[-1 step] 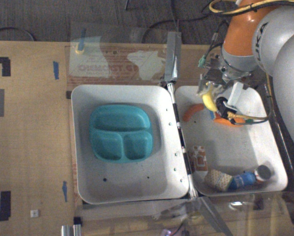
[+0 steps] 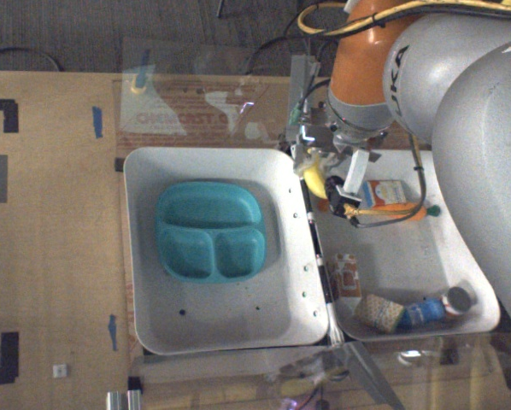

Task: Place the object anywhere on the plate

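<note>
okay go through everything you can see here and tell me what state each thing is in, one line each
Plate: teal, three compartments, nothing on it, flat in the left bin.
Yellow object: between the jaws, above the divide between the bins.
Gripper: shut on the yellow object, not yet over the plate.
Bottle: lying on its side in the right bin.
Carton: lying flat in the right bin.
Brown packet: lying flat.

Bulky grey arm (image 2: pixel 469 75), smooth rounded shells; orange band (image 2: pixel 367 45) above the wrist; dark lettering beside it; yellow cable (image 2: pixel 409 7) looping over the top.
</note>
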{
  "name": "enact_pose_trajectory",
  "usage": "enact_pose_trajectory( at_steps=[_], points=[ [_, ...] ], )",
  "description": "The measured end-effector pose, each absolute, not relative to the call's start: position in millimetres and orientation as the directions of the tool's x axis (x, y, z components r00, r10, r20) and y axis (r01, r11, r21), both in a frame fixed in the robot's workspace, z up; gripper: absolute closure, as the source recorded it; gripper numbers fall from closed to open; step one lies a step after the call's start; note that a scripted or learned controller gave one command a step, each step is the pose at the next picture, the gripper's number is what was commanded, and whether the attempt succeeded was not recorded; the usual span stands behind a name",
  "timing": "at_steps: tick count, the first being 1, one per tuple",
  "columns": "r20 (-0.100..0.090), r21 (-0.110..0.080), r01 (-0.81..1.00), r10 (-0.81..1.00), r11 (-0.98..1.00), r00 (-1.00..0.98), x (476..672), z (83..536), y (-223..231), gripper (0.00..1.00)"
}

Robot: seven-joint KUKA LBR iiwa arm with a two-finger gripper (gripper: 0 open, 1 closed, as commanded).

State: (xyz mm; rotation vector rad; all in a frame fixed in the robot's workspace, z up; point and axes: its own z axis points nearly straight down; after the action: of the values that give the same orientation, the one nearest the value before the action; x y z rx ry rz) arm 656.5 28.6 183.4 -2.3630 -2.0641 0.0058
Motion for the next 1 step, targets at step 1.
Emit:
enact_pose_trajectory(
  at_steps=[1],
  points=[
    [0.000, -0.006, 1.000, 1.000, 0.028, -0.028, 600.3, 216.7, 102.2, 1.00]
  ],
)
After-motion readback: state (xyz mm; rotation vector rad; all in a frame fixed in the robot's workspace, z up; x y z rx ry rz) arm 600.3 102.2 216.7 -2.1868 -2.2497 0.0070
